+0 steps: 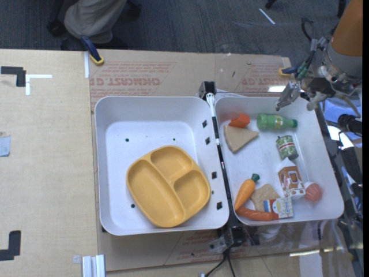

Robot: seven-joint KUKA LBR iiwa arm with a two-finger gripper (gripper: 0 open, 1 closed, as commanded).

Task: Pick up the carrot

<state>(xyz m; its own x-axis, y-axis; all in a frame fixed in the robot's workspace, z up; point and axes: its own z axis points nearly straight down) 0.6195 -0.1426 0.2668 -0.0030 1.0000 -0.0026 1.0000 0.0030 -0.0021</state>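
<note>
At the upper right of the frame we see the grey arm with its orange band (353, 25) reaching in, its wrist bent down toward the far right corner of the right-hand shallow white bin (327, 154). The two-finger gripper (298, 94) hangs over that bin's upper rim, tilted leftward; we cannot tell how its tips are set, and nothing shows between them.

The small orange carrot with a green top (246, 191) lies in the lower left part of the right bin, slanted, its green end up and to the right, well apart from the gripper. Just below it lies a red chili-like piece (255, 214), and beside it a tan slice of bread (264, 194).

Higher in the same bin we see a green plastic bottle (276, 121) lying on its side, a tan wedge (239, 137) and a small green can (286, 147).

The left-hand white bin (109, 154) holds a yellow three-compartment plate (167, 184).
</note>
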